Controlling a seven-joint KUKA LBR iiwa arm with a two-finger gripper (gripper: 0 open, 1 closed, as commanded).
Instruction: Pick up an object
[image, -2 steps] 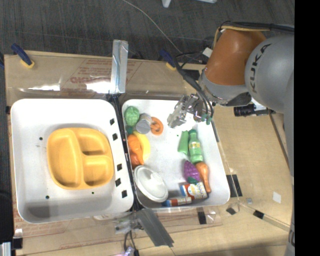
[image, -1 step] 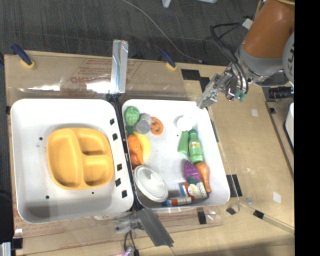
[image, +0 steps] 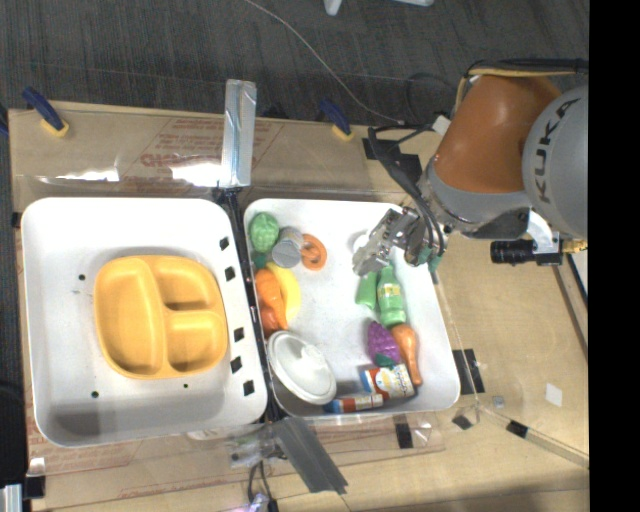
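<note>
My gripper (image: 375, 252) hangs over the upper right part of the right bin (image: 335, 215), just above the top of a green bottle (image: 385, 295). Below the bottle lie purple grapes (image: 381, 342) and a carrot (image: 407, 350). Nothing shows between the fingers. Along the bin's left side sit a green leafy vegetable (image: 264, 231), a grey can (image: 287, 250), an orange ring (image: 313, 252), a yellow banana (image: 288, 288) and an orange pepper (image: 270, 298). A white lidded pot (image: 301, 370) and a small labelled can (image: 388, 381) lie at the front.
The left bin (image: 50, 240) holds a yellow divided tray (image: 160, 314). A metal post (image: 239, 135) stands behind the seam between the bins. Blue clamps (image: 45, 110) hold the cardboard backing. The arm's orange band (image: 490, 130) looms over the right rear.
</note>
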